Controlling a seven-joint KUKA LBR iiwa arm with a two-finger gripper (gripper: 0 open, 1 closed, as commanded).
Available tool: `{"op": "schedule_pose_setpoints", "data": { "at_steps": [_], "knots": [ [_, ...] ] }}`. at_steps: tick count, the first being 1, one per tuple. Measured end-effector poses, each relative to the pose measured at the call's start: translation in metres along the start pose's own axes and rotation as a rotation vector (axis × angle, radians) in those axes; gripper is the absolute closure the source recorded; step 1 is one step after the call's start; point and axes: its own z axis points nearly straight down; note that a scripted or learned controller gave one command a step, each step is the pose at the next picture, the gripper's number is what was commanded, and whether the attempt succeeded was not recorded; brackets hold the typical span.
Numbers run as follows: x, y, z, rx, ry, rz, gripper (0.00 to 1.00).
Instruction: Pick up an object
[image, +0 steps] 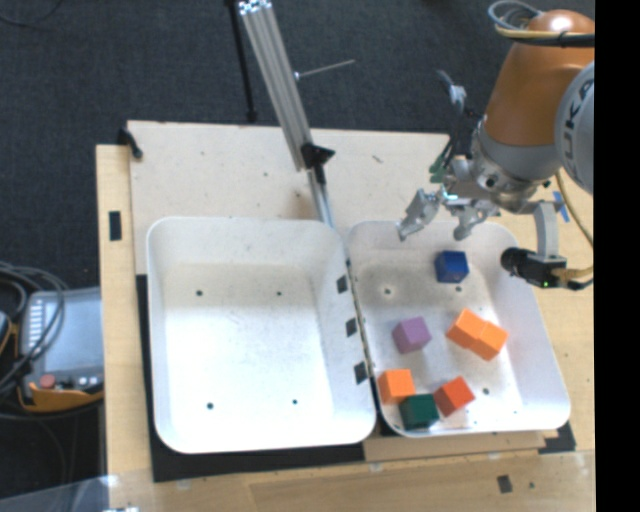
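While the grey arm with its orange band (530, 90) reaches in from the right, its jaws (438, 226) hang over the far end of the right bin (530, 400), spread wide apart with nothing between them. One finger (414, 222) points down toward the bin's far left corner, and the other sits to its right, just above the far rim.

A blue cube (452, 266) lies in the right bin just near of the jaws and slightly to their right, apart from them. Nearer still, a purple cube (410, 334) rests around the middle of the bin, with a larger orange block (476, 334) to its right. At the near end, a small orange cube (398, 384) sits by the bin's left wall, a dark green cube (419, 411) lies just near of it, and a red-orange cube (454, 395) lies just right of the green one, close enough that they may touch.

The left bin (170, 420) stands side by side with the right one on the pale wooden surface (200, 170). A slanted metal rail (285, 90) rises from the far side between the bins.
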Motion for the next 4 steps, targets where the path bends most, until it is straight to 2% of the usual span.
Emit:
{"op": "schedule_pose_setpoints", "data": {
  "at_steps": [1,2,4],
  "knots": [
    [0.0,0.001,-0.003,-0.005,0.0,0.0,0.0],
    [-0.002,0.003,0.06,0.002,-0.003,0.005,0.0],
    [-0.02,-0.001,0.167,0.001,-0.003,0.006,0.0]
  ]
}}
